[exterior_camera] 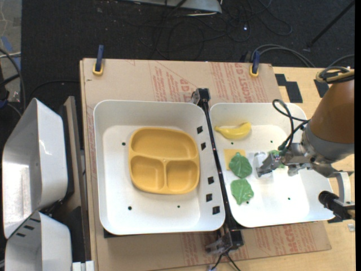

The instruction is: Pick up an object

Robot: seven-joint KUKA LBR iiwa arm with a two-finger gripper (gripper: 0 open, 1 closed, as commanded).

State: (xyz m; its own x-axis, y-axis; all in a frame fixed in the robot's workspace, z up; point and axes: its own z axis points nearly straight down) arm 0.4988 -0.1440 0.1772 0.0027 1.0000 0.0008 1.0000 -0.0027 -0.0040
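Grey arm [333, 143], orange band [337, 109]

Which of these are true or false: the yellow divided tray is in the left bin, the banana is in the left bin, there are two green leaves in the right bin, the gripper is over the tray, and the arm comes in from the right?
1. The yellow divided tray lies in the left bin. True.
2. The banana lies in the left bin. False: it lies in the right bin.
3. Two green leaves lie in the right bin. True.
4. The gripper is over the tray. False: it is over the right bin, beside the leaves.
5. The arm reaches in from the right. True.
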